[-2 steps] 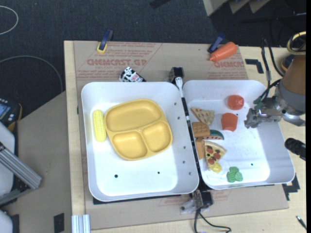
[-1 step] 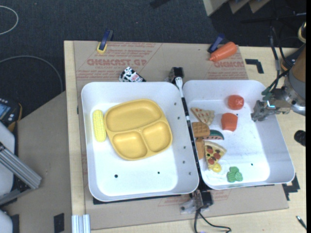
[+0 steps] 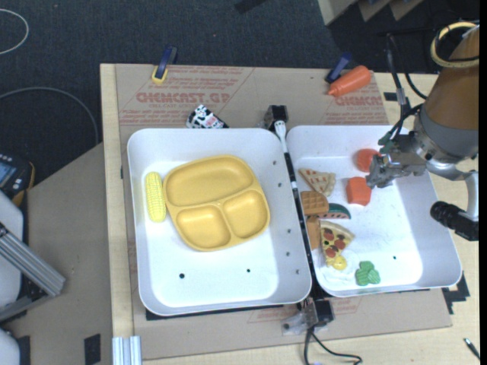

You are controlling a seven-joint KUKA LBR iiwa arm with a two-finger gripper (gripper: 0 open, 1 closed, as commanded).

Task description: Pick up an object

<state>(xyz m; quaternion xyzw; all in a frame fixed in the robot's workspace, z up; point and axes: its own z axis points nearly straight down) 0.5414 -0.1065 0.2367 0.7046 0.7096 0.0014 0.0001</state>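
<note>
My gripper (image 3: 378,175) hangs over the right bin (image 3: 426,257), just right of and above an orange-red block (image 3: 358,191). A red round piece (image 3: 365,159) lies just behind it. The same bin holds a toast-like wedge (image 3: 318,180), a brown waffle piece (image 3: 313,204), a pizza slice (image 3: 334,239), a small yellow piece (image 3: 338,262) and a green broccoli-like piece (image 3: 367,274). The arm's grey wrist hides the fingertips from view.
The left bin (image 3: 144,242) carries a yellow divided plate (image 3: 216,201) and a corn cob (image 3: 155,196). On the bench behind the bins lie an orange carrot (image 3: 349,81), a black-and-white toy (image 3: 205,118) and a yellow-blue clamp (image 3: 162,67).
</note>
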